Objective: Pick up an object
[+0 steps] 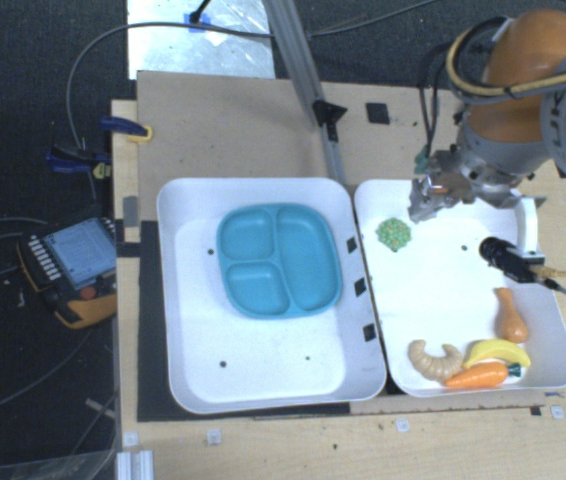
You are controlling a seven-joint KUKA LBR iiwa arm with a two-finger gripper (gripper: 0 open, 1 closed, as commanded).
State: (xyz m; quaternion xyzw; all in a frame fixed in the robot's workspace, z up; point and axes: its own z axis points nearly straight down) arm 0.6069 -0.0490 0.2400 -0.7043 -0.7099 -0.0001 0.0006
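My gripper [425, 205] hangs over the back of the right bin [433, 298], under the orange-banded wrist. Just to its lower left, a small green broccoli piece [394, 233] lies on the bin floor, a short gap from the fingertips. Nothing shows between the fingers. At the bin's front right corner lie a yellow banana [498, 352], an orange carrot [476, 375] and a tan curled piece [431, 357], bunched together. An orange-tan gourd-shaped piece [510, 317] lies just behind them.
The left bin [188, 298] holds a blue divided plate [278, 259]. A black cylinder [503, 256] on a white bracket juts over the right bin's right side. A grey pole [298, 48] slants across the back. Cables and a handheld pendant [73, 258] lie left of the bench.
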